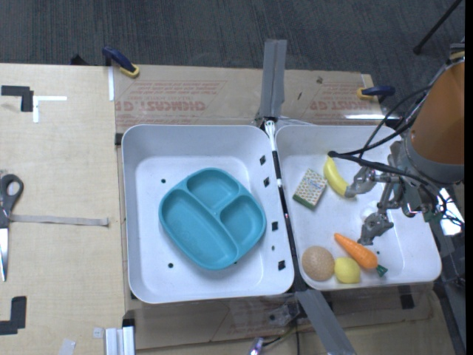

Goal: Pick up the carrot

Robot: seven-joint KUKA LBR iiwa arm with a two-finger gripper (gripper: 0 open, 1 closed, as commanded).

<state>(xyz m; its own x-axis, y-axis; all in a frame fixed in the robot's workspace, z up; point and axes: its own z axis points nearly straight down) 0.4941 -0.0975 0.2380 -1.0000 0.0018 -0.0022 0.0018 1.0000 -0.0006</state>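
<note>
One risk: gripper (367, 209), fingers spread wide and empty, is hovering just above carrot (356, 251); lemon (347, 271) is crowding it, possibly getting nudged.

Two white bins side by side — blue divided plate (213, 218) in the left bin (140, 198). In the right bin (414, 272): carrot (356, 251), banana (335, 176), lemon (347, 271), egg (318, 263), small box (310, 188) — gripper (367, 211) spread open just above the carrot.
</note>
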